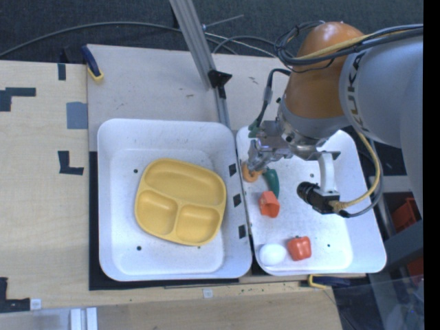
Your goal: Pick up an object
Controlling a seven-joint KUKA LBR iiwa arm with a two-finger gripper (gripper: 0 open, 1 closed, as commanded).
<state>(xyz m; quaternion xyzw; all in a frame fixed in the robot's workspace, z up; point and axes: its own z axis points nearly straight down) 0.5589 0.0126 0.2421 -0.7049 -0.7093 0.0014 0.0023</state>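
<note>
Fingers [256,162] sit low at the right bin's [364,253] near-left wall; whether released or clenched, cannot tell. A small orange piece [251,175] lies directly beneath them, the green object [273,181] just beside: likely the target.

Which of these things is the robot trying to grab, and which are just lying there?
For the job:
gripper, low at the right bin's left side
small orange piece beside it
green piece
orange-red block
red pepper toy
white ball
right bin

Just lying about:
yellow divided tray
left bin
</note>
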